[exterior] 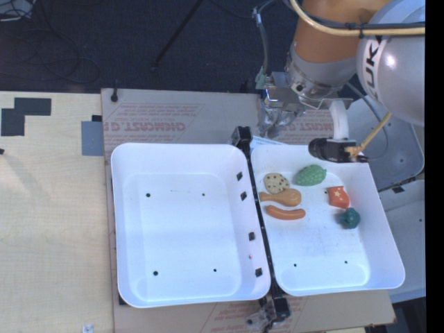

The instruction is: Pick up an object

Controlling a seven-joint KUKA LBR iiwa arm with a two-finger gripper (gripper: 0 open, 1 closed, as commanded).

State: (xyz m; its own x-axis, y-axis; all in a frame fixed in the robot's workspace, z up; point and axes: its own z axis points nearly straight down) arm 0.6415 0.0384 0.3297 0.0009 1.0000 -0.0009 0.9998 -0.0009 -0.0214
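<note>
The table (48, 241) is pale, like light wood. It has dark grey patches (25, 114) on its far left part. A brown sheet of cardboard (182, 118) with red letters lies on the table. Two white bins sit side by side on the cardboard, and their edges touch. Small black clips (243, 136) sit along the line where they meet. The left bin (180, 234) has little dark dots on its floor.

Past the far edge of the table the room is dark. Thin cables (48, 30) lie on the dark floor there.

All the toys are in the far half of the right bin (326, 266). A spotted cookie (275, 182) lies near the middle wall. A green lump (310, 175) is to its right. A tan sausage (282, 198) lies just near of the cookie, and an orange hot dog (285, 214) lies right beside that. A red block (338, 197) and a blue-green ball (349, 218) are close together on the right side.

The grey and orange arm (333, 19) comes in from the far right. Its pincer (277, 122) hangs over the far edge of the right bin, above the cardboard. It is apart from the toys. I cannot tell if the pincer is open or closed.
</note>
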